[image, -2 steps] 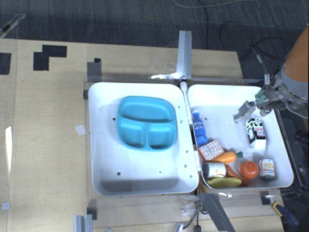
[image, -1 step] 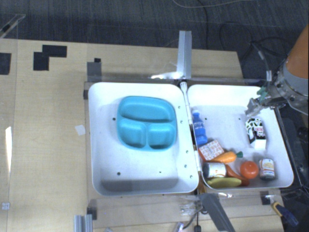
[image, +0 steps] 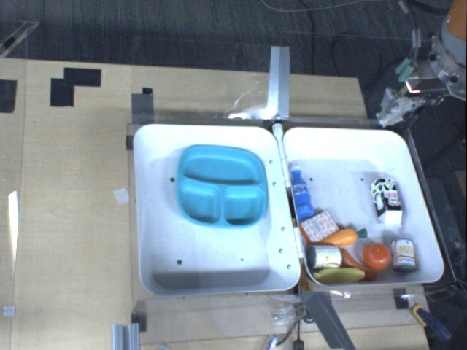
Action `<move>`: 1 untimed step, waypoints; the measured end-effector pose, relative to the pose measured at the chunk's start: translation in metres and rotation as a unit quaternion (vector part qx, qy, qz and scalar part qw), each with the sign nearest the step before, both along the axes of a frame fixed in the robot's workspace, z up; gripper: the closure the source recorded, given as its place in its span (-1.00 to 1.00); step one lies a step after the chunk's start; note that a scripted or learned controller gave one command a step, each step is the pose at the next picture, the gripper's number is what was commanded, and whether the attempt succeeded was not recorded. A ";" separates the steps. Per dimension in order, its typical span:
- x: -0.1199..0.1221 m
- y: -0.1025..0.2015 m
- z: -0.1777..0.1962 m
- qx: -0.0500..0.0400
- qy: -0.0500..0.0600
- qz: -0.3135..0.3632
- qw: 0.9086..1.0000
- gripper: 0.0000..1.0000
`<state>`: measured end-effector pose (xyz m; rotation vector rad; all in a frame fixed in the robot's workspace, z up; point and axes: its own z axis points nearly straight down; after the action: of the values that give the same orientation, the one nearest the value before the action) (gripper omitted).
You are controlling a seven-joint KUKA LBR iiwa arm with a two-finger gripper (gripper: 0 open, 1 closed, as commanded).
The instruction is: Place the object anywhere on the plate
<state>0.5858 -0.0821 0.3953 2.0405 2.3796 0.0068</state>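
Plate [image: 221, 183], blue, lies in left bin [image: 157, 217]; toys crowd right bin's [image: 343, 152] lower corner: bottle [image: 300, 195], carrot [image: 340, 237], tomato [image: 376, 254]. My claw [image: 400, 102] hovers upper right; its grip I cannot tell.

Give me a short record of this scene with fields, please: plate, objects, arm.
plate: blue, three compartments, in the left bin
left bin: white
right bin: white, holds the objects
objects: blue bottle, cow-print carton, carrot, tomato, banana, small can
arm: top right, beyond the right bin's far corner
task state: not yet done
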 end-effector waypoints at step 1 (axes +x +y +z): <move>-0.076 -0.039 -0.180 0.000 0.002 -0.003 1.000 1.00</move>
<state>0.5103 -0.1215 0.2153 2.0495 2.3771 0.0022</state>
